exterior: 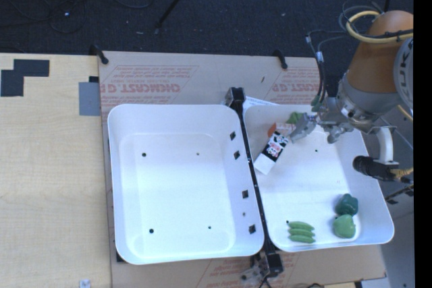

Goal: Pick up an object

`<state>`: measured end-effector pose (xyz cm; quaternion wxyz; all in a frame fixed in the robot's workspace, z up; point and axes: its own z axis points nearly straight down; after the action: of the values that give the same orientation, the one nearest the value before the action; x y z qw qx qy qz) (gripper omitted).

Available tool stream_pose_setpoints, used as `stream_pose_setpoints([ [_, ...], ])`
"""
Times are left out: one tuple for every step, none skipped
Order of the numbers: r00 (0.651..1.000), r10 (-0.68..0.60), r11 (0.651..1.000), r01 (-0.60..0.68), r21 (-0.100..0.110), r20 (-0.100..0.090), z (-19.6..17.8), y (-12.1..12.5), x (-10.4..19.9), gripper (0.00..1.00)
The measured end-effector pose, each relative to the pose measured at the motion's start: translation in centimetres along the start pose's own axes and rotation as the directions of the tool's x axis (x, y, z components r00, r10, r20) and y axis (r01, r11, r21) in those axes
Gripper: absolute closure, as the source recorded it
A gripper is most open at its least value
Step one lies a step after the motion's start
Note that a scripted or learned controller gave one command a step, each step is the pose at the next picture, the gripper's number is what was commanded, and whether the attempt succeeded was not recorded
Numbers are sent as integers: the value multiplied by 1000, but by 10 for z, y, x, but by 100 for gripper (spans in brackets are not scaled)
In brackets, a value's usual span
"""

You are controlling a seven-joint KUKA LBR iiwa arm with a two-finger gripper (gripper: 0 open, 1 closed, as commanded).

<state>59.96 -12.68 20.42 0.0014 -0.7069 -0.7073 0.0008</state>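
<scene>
The right bin (324, 175) holds several objects. A white box with black and red print (272, 150) leans against the divider at the bin's left side. Behind that box lies a small green and orange piece (292, 119). Near the front rim lie a green pea pod (301, 231), a dark green lump (347, 204) and a light green lump (343, 226). My gripper (318, 131) hangs over the back of the right bin, just right of the printed box, open, with bare bin floor between its fingers.
The left bin (175, 185) stands beside the right one, and a black clip bar (246, 165) joins them. A black part of the arm's gear (374, 167) juts over the right bin's right rim. Cardboard (169, 81) lies under both bins.
</scene>
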Motion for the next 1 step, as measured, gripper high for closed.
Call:
stream_pose_setpoints([
  [1000, 1, 1000, -1, -25, 5, 82, 7, 14, 0],
])
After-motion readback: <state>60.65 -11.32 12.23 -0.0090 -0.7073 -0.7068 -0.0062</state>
